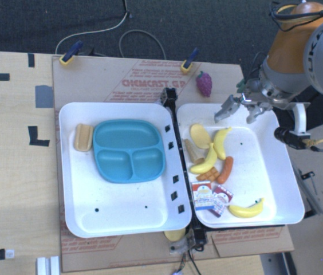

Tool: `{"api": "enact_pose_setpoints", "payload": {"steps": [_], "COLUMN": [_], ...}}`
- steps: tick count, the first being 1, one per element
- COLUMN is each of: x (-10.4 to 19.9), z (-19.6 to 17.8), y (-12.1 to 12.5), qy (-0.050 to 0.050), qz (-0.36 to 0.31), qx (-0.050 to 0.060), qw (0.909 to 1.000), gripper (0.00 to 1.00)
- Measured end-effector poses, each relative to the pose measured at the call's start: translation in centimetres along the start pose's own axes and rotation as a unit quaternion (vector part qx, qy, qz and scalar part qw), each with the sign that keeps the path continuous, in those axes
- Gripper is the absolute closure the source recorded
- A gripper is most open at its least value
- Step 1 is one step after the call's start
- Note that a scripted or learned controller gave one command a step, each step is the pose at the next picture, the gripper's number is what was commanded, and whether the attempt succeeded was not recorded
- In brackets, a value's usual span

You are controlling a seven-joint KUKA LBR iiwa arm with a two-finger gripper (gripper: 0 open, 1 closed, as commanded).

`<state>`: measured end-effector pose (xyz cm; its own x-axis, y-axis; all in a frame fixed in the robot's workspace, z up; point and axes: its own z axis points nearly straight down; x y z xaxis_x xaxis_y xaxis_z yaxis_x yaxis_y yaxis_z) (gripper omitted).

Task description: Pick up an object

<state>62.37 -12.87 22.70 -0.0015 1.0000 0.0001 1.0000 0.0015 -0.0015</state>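
Gripper [241, 111] hangs with fingers spread and empty over the right bin's [276, 171] far rim, above the bananas [221, 142].

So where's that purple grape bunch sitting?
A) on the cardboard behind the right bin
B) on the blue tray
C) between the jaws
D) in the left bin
A: the purple grape bunch lies on the cardboard just beyond the right bin, outside both bins.

A single fixed camera looks steeply down from above the bench [12, 171], framing both white bins [70, 211] whole, with dark floor [35, 10] beyond the far edge.
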Motion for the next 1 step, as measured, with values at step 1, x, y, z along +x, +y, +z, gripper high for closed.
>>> {"api": "enact_pose_setpoints", "payload": {"steps": [1], "x": [-2.33], "z": [12.13], "y": [3.69], "qy": [0.000], "qz": [0.001], "qx": [0.004], "qw": [1.0000], "gripper": [0.00]}}
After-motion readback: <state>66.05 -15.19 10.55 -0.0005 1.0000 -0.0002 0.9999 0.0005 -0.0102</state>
